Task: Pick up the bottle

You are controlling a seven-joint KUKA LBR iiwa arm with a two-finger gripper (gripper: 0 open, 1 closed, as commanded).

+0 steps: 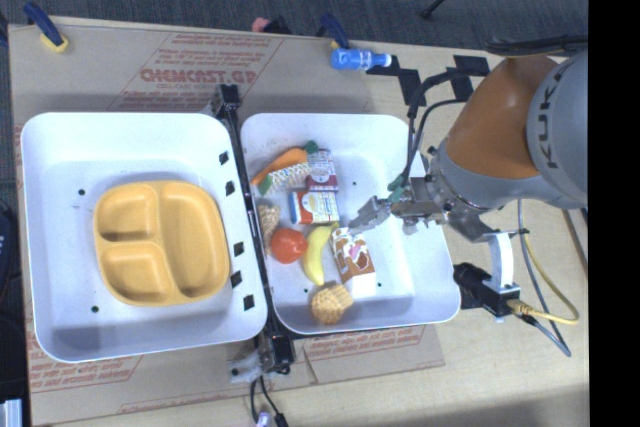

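Item: bottle (350,262), probably the brown-labelled container lying in the right bin (425,290) beside the banana (317,253); gripper (368,214) poised just above, finger state indeterminate; recommend centring over the body before descending.

A yellow tray (160,241) is seen in the white left bin (40,155). In the white right bin (385,137), an orange carrot (283,162), a red tomato (288,245), a yellow banana (316,253) and red-and-white cartons (320,195) are seen. The arm (510,130) is banded orange over grey.
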